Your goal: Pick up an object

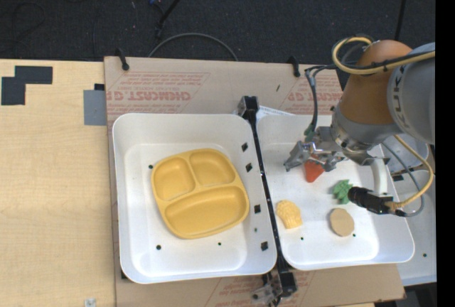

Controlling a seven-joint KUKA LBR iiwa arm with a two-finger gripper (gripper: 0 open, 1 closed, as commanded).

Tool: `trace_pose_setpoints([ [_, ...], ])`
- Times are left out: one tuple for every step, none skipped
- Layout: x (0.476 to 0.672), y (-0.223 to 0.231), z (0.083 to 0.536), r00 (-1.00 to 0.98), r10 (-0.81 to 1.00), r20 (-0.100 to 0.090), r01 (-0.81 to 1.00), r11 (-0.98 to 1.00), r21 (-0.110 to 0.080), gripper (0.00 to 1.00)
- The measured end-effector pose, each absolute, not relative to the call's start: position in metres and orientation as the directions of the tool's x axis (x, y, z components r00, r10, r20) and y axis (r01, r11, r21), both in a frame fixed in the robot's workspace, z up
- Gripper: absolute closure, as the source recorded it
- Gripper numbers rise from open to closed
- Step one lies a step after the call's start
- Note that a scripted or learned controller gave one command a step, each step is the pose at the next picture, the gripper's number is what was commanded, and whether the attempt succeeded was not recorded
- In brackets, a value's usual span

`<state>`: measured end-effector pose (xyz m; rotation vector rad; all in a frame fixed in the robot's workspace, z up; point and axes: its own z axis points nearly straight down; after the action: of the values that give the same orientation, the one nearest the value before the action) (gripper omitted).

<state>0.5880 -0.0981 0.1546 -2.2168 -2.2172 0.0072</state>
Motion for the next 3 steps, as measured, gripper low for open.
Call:
trace_pose_setpoints([
  [0.593,-0.097,0.093,0.001,1.000,0.001,1.000,-0.001,-0.008,0.00],
  [0.593,-0.097,0.087,0.004,1.000,0.001,1.000,-0.004,-0.005,0.00],
  [0.593,-0.097,0.098,0.007,1.000,0.002,1.000,-0.007,-0.007,1.00],
])
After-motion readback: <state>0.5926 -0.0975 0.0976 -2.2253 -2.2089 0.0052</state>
